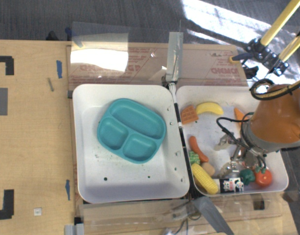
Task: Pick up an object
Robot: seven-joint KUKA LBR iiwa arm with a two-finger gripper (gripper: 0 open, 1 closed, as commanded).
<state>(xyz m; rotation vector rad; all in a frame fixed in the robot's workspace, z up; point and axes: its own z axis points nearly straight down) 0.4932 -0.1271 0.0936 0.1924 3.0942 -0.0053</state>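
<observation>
Fingers state unclear amid clutter, low in right bin, wrist hiding carrot.

Bright, even light falls from above, leaving only soft shadows. Glare whitens the clear panel and the far-right floor. Focus is slightly soft throughout.

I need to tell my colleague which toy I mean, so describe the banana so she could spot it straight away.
Look at the right-hand white bin, the one the grey and orange arm reaches into. Along its far edge, just right of an orange waffle-like block, lies the banana. It is the only smooth, curved, plain yellow piece; the corn cob at the near edge is bumpy and straight.
</observation>
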